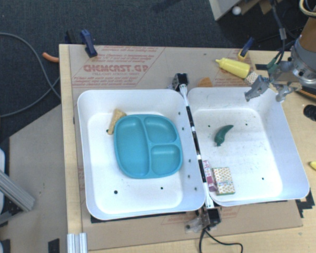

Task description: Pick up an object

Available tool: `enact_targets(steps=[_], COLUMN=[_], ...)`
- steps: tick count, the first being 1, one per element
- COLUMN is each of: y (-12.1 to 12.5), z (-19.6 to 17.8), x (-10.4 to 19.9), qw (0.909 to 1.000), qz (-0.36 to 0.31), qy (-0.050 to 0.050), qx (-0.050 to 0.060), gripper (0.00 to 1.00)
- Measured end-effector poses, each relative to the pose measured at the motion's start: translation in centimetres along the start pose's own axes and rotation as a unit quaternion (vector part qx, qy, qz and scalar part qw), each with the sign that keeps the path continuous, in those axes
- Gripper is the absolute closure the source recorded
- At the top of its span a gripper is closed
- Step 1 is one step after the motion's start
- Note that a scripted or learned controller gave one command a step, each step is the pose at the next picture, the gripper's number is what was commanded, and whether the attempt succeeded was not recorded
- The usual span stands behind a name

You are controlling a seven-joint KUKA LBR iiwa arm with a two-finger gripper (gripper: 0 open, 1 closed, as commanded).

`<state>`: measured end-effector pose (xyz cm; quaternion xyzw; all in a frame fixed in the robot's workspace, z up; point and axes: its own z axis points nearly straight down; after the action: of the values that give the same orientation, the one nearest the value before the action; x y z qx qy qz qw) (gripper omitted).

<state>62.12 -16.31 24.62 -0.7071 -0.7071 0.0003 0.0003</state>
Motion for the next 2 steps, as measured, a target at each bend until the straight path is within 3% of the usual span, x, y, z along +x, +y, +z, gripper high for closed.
enact_targets(steps=[1,2], y=[-1.5,-1.9], z=[7.3,16.2], x=[4.6,5.6], qw=[1.0000,1.0000], qz=[-0.001,0.000], qy=[0.000,0.000], qx=[0.001,0.000], gripper=[0.00,0.00])
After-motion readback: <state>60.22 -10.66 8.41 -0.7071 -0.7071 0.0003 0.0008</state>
